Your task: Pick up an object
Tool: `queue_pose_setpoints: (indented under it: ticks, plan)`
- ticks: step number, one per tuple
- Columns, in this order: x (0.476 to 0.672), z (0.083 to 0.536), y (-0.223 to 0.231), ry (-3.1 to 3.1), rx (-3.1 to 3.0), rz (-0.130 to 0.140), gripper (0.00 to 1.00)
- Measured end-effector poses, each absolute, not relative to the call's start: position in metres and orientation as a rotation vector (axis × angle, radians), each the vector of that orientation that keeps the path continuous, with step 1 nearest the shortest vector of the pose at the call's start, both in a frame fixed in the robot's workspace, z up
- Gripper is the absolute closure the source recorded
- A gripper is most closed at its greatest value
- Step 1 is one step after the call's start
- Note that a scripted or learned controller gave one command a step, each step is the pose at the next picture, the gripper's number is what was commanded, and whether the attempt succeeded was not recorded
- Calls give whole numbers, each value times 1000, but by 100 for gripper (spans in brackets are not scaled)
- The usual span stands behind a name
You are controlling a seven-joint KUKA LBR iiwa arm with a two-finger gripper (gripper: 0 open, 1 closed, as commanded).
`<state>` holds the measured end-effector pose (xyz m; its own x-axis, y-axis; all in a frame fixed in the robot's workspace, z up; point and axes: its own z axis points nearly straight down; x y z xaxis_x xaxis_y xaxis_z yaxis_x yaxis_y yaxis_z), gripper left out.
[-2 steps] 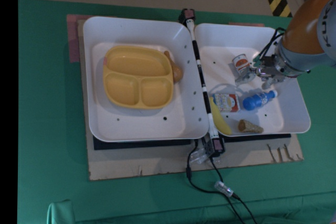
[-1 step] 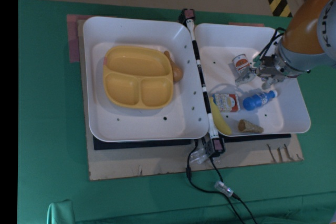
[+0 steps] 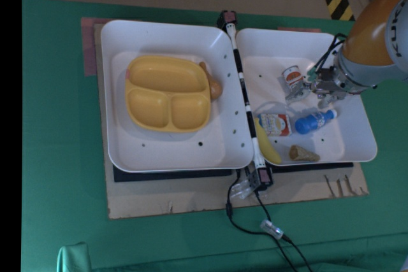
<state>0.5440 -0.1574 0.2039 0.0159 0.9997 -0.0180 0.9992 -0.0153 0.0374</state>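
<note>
My gripper (image 3: pixel 311 93) hangs over the right bin (image 3: pixel 357 137), reaching in from the right. Its fingers stand open, with only bare bin floor showing between them. A small can with a red label (image 3: pixel 292 76) sits just beyond the left fingertip (image 3: pixel 295 95), close to touching it. A blue bottle with a white cap (image 3: pixel 314 121) lies on its side just in front of the gripper. A small white and red carton (image 3: pixel 276 124), a banana (image 3: pixel 268 147) and a brown cone (image 3: pixel 303 153) lie toward the bin's near left corner.
The left bin (image 3: pixel 121 156) bears a yellow divided plate (image 3: pixel 168 93), with a brown food piece (image 3: pixel 214 87) at the plate's right edge. A black and white divider rail (image 3: pixel 245 105) runs between the bins. Cables (image 3: pixel 268 226) trail over the green mat in front.
</note>
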Motion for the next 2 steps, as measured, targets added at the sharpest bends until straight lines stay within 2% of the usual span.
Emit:
queue_pose_setpoints:
  ticks: [1, 2]
  plan:
    - [544, 204, -157, 2176, 2211, 21, 0]
    - [529, 188, -116, 2194, 2212, 13, 0]
